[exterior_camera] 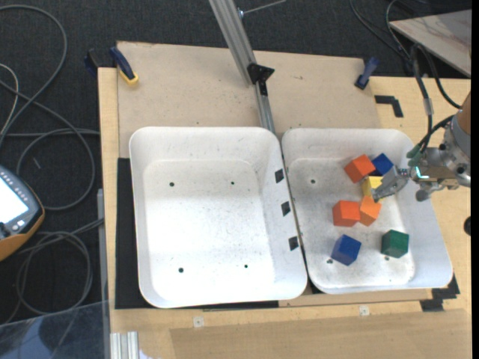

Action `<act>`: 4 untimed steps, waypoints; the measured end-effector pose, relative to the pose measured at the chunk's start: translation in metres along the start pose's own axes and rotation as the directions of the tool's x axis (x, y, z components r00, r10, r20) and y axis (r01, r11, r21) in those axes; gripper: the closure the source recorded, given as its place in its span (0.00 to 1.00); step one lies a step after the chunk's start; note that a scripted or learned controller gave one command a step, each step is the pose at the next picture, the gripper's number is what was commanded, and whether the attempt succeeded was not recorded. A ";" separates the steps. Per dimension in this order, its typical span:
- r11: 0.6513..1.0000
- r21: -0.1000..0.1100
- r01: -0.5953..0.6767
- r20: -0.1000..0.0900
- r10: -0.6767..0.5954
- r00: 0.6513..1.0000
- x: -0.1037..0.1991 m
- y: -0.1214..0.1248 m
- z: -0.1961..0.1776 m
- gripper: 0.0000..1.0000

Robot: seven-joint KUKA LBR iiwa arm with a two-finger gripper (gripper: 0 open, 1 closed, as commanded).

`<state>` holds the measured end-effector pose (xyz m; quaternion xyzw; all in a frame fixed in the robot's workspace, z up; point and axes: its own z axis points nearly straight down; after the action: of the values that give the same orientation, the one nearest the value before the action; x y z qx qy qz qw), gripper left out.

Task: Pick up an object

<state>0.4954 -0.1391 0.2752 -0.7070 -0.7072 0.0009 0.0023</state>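
The right bin (426, 264) holds several blocks. An orange block (359, 167) and a blue block (383, 163) lie near its back, with a small yellow block (371, 185) just in front of them. Two orange blocks (346, 213) (370, 211) sit side by side in the middle. A blue block (346, 249) and a green block (395, 243) lie toward the front. My gripper (389, 186) reaches in from the right, low over the bin, its tip right beside the yellow block and just above the right-hand orange block. I see nothing held in it.
The left bin (150, 200) stands next to the right one, with black clips (285, 208) along their shared wall. A slanted metal pole (239, 40) rises behind the bins. Blue clamps (123, 64) (366, 72) grip the board's far edge. Cables lie on the floor at the left.
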 end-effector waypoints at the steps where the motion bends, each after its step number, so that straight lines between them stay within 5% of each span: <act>1: 1.000 -0.005 0.000 0.001 0.000 1.000 0.000 0.001 -0.002 0.00; 4: 1.000 0.002 -0.001 -0.002 0.001 1.000 -0.001 -0.005 0.177 0.00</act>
<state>0.4897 -0.1396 0.0980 -0.7072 -0.7070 0.0009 0.0035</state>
